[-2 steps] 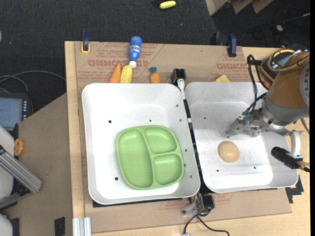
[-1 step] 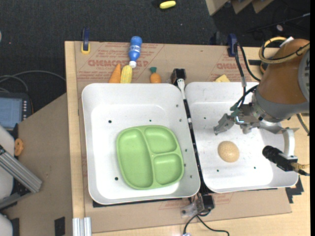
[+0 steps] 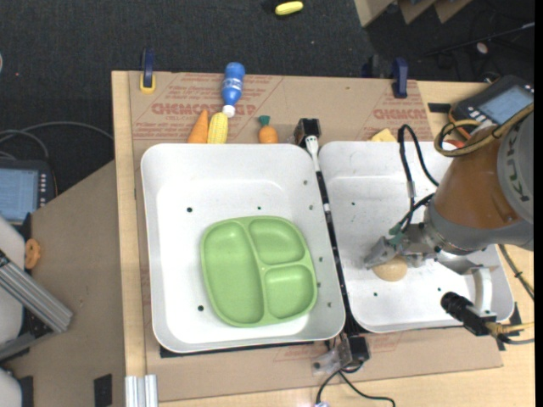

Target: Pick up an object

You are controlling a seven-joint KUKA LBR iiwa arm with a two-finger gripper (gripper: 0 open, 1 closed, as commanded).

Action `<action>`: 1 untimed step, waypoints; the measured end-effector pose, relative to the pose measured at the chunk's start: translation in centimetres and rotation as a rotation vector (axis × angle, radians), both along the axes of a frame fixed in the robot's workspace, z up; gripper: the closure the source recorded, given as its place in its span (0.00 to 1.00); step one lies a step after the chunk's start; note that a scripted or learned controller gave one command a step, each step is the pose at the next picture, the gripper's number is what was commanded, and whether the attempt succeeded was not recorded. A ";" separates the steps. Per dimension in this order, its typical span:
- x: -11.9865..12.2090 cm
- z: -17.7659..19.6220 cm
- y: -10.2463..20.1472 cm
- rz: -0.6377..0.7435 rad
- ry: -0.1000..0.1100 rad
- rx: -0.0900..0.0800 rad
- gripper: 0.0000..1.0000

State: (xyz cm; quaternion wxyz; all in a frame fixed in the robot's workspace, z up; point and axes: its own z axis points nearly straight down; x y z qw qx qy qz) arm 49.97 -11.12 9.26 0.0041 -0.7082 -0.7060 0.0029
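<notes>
The gripper point(image 3: 389, 254) is seen low in the right bin point(image 3: 365, 185), at the lower right of the frame, directly over a small tan rounded object point(image 3: 391, 271); whether that object is gripped cannot be told. The grey arm with its orange band point(image 3: 475, 197) enters from the right edge and covers much of that bin's right side.

On the cardboard sheet point(image 3: 127, 227) under the bins, red print reading "CHEMCA..." is made out near the upper left, and again in part at the upper right.

The tan object is pale, smooth and roughly oval, lying on the bin floor toward its lower middle. Bare white floor is left to its left and above it, up to the dividing rim between the bins.

In the left bin point(image 3: 170, 185), a green divided plate point(image 3: 257, 269) with three compartments is set toward the lower centre, with open floor around it. Above the bins, a blue and white bottle point(image 3: 232, 86), a toy corn cob point(image 3: 218, 128) and two toy carrots point(image 3: 267, 131) are laid on the cardboard.
</notes>
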 end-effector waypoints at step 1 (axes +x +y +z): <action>0.6 1.8 0.0 0.001 -0.019 -0.005 1.00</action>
